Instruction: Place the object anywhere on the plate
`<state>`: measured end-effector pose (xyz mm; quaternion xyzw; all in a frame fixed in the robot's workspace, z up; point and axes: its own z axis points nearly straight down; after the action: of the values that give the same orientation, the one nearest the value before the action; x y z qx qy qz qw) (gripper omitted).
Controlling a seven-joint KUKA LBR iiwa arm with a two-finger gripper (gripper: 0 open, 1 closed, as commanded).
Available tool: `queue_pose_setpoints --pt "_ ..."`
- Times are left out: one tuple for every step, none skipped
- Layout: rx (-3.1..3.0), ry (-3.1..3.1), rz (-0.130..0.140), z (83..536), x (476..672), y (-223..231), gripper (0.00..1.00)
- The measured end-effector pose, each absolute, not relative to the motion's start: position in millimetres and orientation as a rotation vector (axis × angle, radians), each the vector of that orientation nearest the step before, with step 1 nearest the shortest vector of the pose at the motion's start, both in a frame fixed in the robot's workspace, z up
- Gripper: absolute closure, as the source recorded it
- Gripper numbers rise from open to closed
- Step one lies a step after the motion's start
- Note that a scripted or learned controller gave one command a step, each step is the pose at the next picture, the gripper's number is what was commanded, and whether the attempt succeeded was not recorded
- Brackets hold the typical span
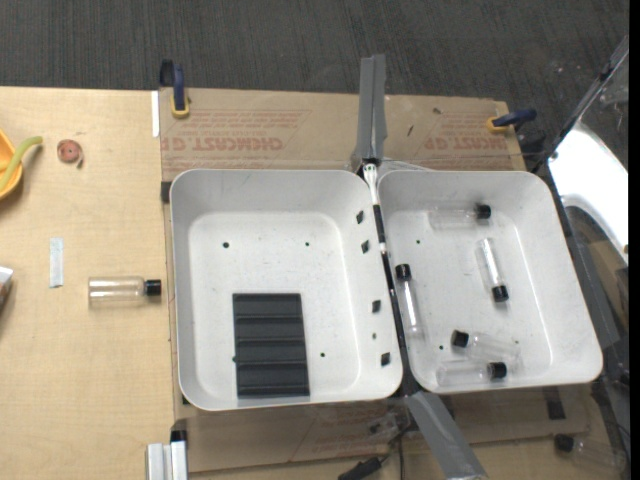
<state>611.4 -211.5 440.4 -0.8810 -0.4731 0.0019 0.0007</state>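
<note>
A black ribbed plate [270,345] lies flat on the floor of the left bin [200,218], near its front wall. In the right bin [560,268] are several clear vials with black caps. One vial [455,216] lies near the back and another [490,266] right of the middle. A third vial [408,306] rests along the left wall. Two more [487,346] [462,374] lie close together at the front.
On the wooden bench left of the bins lies another clear vial [118,288], with a small white strip [56,263] beside it. An orange and yellow object [10,163] and a small pink disc [68,151] sit farther back. Clamps [175,88] [508,120] hold the cardboard under the bins.
</note>
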Motion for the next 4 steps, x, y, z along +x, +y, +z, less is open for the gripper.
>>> queue_pose_setpoints --pt "-2.877 -1.259 0.006 440 659.0 -183 0.0" --pt "-2.911 -1.177 0.007 440 633.5 -217 0.0" --pt "-2.981 -0.99 0.006 440 652.2 -205 0.0" --pt "-3.059 -0.708 0.007 440 597.2 -223 0.0"
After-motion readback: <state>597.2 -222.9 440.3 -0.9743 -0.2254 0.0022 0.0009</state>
